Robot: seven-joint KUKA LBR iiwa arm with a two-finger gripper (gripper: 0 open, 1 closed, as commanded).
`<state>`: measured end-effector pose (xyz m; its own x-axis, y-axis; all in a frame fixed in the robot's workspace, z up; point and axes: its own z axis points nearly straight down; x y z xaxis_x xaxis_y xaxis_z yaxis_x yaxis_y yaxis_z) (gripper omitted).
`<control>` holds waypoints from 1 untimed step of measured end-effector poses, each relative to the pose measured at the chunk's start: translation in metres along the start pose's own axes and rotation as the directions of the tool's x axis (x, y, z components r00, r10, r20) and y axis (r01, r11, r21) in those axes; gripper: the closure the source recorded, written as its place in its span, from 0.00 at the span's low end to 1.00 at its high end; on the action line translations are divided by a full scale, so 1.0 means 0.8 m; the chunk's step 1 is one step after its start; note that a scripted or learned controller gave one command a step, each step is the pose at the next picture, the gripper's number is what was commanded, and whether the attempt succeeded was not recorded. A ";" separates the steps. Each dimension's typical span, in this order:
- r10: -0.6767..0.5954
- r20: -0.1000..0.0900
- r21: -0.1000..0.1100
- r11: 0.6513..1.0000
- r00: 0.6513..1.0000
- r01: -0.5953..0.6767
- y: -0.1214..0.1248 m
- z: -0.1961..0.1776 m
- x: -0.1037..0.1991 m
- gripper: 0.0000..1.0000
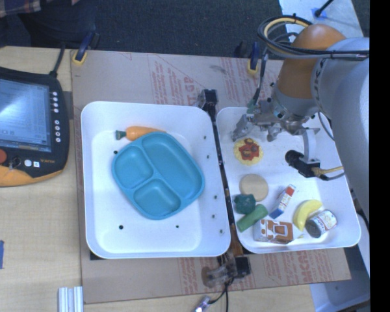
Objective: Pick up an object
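Pale wooden worktop (26,239) under a brown cardboard sheet (156,77), bearing two shallow white bins side by side.

Left bin (97,239): blue divided plate (157,174) near centre, lying flat. Orange toy carrot (142,132) at the plate's 11 o'clock, touching its rim.

Right bin (341,194): all remaining small items, clustered from centre toward 6 o'clock.

Grey arm (312,64) with orange band entering at the right bin's 1 o'clock.

Control pendant (23,129) with screen on the worktop at the left bin's 9 o'clock, apart from it.

Claw (255,132) over the right bin's 11 o'clock corner, fingers spread apart, nothing between them.

Candidate items for picking, all lying in the right bin, none lifted:
- Printed carton (274,230) at 6 o'clock, against the near wall.
- Tan round piece (254,186) left of centre.
- Red-and-yellow disc (249,151) just below the claw, at its 6 o'clock.
- Green pieces (247,210) at 7 o'clock, touching the carton.
- Yellow piece (307,212) at 5 o'clock, with a small can (321,222) just beside it.
- White tube (284,200) with red and blue ends between tan piece and yellow piece.
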<state>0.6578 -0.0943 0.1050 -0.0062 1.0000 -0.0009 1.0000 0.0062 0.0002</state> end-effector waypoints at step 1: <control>0.001 0.000 0.006 1.000 1.000 -0.001 -0.040 0.017 -0.005 0.00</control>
<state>0.6258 -0.0984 0.0912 -0.0048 1.0000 -0.0014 1.0000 0.0048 -0.0057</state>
